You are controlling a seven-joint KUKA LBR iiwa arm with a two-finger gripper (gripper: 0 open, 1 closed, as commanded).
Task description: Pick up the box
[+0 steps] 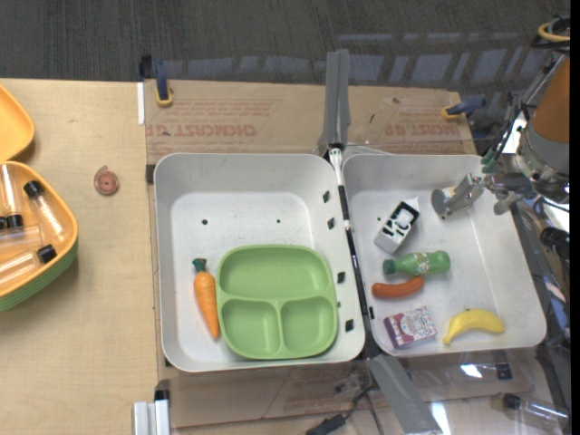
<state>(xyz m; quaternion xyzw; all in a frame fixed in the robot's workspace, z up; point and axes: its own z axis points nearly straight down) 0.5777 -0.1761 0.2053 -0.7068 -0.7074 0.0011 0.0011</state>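
One arm poised, box (410, 326) not yet grasped.
Jaws (456, 198) hang near the right bin's (530, 279) far edge, their spread unclear; next they must cross toward its near edge.

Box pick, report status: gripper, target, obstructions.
Two-finger gripper over right white bin, upper part, holding nothing. Small purple-and-white box flat near front wall, untouched. Yellow banana close beside it; red sausage just behind.

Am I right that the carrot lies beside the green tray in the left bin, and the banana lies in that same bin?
Not quite. The carrot does lie beside the green tray in the left bin, but the banana lies in the right bin, as the camera view shows.
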